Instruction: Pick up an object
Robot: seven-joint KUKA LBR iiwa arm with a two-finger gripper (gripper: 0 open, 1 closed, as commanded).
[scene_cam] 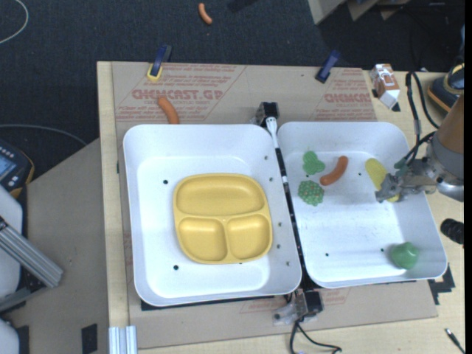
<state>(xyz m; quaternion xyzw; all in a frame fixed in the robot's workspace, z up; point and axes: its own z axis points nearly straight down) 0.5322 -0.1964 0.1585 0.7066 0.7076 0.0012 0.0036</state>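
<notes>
A green round piece [403, 255] is sitting nearest me in the right bin [354, 264]. Farther back, the tool [389, 190] is hanging just beside the yellow piece [376, 172], which is lying slightly up-left of it, long axis running front-to-back; I cannot tell its grip state.

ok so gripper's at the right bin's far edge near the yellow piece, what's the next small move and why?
Probably a short nudge left and down onto the yellow piece. The gripper sits at that piece's lower right edge, with nothing visibly between its fingers. The sausage and green items lie farther left; the green cup is nearer the camera.
</notes>
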